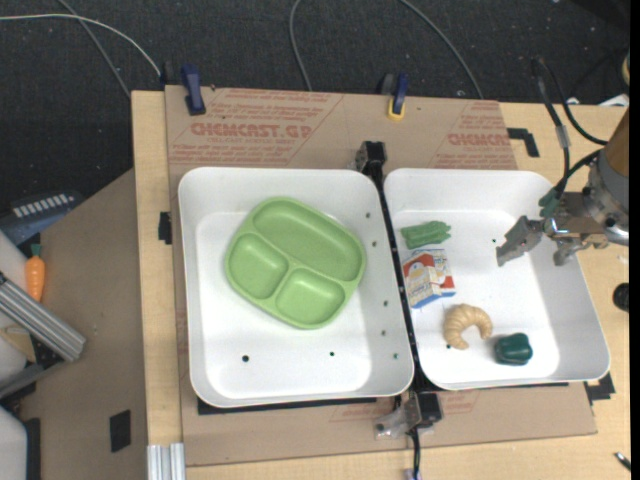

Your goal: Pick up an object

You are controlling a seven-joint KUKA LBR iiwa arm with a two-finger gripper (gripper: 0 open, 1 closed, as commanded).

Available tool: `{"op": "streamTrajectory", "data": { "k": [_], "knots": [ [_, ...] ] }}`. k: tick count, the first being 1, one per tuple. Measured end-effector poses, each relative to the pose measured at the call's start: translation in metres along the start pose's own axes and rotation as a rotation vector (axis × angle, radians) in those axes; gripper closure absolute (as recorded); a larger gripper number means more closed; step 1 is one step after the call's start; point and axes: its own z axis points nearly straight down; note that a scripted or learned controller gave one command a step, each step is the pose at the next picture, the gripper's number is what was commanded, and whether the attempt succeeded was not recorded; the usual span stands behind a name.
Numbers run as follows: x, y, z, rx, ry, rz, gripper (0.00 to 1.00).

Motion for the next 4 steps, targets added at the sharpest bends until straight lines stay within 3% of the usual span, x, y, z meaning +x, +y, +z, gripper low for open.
{"op": "streamTrajectory", "data": {
  "k": [1, 2, 4],
  "knots": [
    [0.0, 0.001, -0.001, -0.003, 0.0, -0.001, 0.0],
    [0.002, -0.008, 0.045, 0.0, 0.0, -0.001, 0.0],
    [-0.003, 0.0, 0.15, 0.001, 0.0, 0.0, 0.0]
  ]
}}
